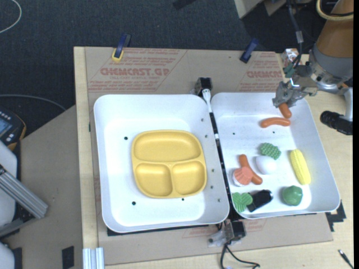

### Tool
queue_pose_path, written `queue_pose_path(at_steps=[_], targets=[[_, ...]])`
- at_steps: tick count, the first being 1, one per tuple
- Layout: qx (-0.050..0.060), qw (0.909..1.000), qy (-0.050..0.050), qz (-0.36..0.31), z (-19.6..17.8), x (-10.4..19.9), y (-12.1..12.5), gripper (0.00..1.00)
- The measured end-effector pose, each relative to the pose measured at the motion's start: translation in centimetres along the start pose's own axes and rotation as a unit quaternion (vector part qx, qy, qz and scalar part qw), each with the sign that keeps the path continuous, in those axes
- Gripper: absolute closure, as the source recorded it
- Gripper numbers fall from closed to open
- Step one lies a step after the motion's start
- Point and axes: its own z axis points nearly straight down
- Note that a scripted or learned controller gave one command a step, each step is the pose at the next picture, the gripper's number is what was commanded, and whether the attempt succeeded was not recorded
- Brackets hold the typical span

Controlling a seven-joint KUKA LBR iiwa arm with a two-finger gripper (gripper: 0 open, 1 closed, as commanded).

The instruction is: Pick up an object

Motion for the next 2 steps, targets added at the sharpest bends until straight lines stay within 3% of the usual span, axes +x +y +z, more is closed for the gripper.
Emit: queue_pose_path(at_steps=[2], targets=[[0.003,1.0,0.002,-0.002,0.5,9.6,-0.2,1.0]])
